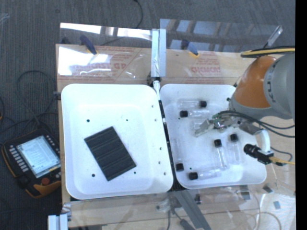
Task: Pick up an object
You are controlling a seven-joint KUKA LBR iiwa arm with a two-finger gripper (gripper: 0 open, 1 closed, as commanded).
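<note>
A flat black ribbed rectangle [110, 153] lies at a slant in the left bin [76, 96]. Several clear vials with black caps are scattered over the right bin [249, 177]: one at the back [192, 103], one just in front of it [194, 113], two upright-lying ones at the middle right [221, 156], and one along the front wall [209, 174]. My gripper [206, 127] hangs low over the middle of the right bin, just beside the vials near the back, below the orange wrist band [249, 89]. I see nothing clearly held in it.
A black camera or plug on a cable [254, 152] juts over the right bin's right side. The metal divider post [158, 56] stands behind the gap between the bins. A teach pendant [32, 163] lies on the floor to the left.
</note>
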